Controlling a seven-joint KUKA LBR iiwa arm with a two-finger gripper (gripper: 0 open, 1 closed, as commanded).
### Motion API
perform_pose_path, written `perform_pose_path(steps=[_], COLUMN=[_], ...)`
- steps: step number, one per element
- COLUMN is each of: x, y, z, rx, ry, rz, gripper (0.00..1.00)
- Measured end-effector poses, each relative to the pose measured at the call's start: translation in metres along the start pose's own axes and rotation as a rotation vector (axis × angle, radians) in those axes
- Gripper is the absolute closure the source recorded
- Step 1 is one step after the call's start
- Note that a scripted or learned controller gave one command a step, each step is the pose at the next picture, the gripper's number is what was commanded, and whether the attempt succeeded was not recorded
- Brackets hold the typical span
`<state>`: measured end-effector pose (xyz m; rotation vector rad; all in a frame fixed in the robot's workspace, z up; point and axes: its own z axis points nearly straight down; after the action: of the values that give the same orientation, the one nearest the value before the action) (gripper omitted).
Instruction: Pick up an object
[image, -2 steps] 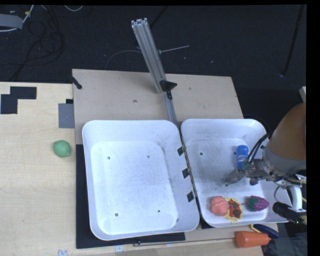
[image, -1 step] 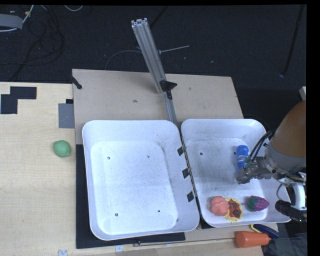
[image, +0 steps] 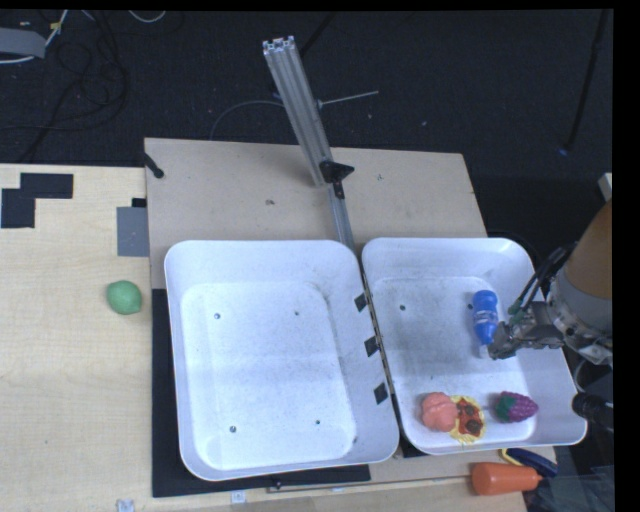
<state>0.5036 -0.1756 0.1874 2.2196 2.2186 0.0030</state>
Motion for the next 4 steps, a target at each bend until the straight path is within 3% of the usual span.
perform_pose_path(steps=[2,4], x=[0.003,0.087], y=[0.003,0.024], z=[-0.081,-0.064], rx=[0.001,0.005], ry=[0.000,0.002], rz=[0.000,-0.004], gripper=[1.00,1.00])
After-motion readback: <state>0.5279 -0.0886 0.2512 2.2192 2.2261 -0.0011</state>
